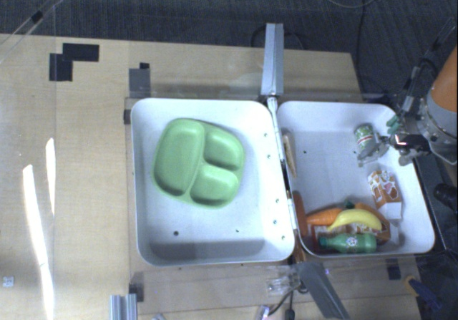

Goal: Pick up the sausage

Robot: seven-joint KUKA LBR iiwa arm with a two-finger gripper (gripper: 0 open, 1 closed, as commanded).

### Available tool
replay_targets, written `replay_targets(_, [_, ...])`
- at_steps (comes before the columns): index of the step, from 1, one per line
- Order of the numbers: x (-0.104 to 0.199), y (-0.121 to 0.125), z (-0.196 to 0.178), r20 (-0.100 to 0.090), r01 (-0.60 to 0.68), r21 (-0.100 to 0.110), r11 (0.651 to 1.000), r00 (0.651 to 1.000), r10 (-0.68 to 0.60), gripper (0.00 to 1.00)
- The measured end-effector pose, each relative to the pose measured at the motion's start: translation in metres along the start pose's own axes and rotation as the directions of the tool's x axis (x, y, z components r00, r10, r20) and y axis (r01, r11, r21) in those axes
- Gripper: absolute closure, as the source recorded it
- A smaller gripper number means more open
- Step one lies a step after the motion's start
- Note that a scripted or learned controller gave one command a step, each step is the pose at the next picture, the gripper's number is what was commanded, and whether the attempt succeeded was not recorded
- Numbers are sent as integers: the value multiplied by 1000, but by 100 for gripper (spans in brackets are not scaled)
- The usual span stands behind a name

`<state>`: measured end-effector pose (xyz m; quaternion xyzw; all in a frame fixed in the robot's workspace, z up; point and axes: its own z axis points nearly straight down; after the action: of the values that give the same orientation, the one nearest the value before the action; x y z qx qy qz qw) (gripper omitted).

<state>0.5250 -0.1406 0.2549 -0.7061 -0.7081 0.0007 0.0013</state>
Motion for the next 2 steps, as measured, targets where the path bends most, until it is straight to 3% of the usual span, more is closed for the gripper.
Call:
replay_targets(1, [6, 11, 151, -1, 48, 1, 999, 999, -48, 0])
replay_targets(2, [27, -37, 137, -1, -112, -4, 994, 994, 112, 0])
